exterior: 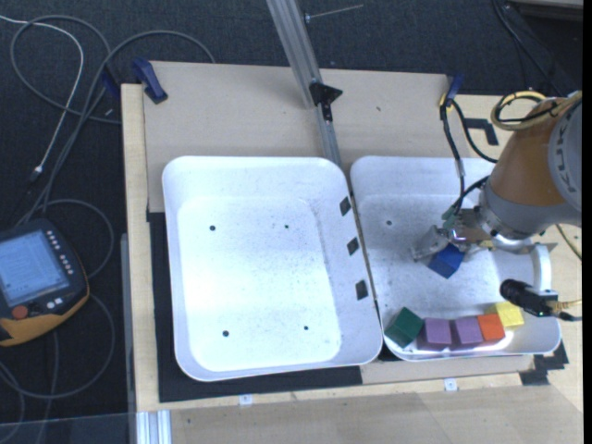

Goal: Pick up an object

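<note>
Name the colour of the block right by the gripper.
Blue; the block shows in the camera view, in the right bin below the gripper.

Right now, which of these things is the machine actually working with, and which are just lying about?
Part of the job:
gripper
blue block
green block
purple block
orange block
yellow block
right bin

Lying about:
left bin
handheld screen
blue clamp

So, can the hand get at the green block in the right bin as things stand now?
Probably yes. The green block lies uncovered at the near edge of the right bin, at the left end of the row, with open floor between it and the hand, though the bin wall is close.
</note>
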Controlling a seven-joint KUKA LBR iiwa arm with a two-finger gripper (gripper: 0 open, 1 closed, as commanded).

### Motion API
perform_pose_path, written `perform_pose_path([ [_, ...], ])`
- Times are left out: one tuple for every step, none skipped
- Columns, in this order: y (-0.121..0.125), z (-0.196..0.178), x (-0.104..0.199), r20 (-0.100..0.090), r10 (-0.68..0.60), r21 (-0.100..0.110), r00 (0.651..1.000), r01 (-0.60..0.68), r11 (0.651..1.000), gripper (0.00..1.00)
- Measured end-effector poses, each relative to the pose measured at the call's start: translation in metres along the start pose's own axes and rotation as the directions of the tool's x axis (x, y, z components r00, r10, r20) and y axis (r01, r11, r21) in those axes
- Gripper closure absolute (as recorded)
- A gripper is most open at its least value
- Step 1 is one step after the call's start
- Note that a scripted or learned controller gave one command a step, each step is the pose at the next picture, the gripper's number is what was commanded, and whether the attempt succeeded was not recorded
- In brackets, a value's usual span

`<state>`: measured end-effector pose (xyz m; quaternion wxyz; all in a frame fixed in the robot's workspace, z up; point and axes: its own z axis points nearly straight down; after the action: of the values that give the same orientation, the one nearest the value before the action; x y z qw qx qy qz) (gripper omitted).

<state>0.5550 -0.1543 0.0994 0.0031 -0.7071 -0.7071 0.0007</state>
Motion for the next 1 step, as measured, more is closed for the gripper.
perform_pose_path([
  [0.0022, -0.0109, -0.0006, 0.002, -0.001, -0.005, 1.000, 0.001, 1.000, 1.00],
])
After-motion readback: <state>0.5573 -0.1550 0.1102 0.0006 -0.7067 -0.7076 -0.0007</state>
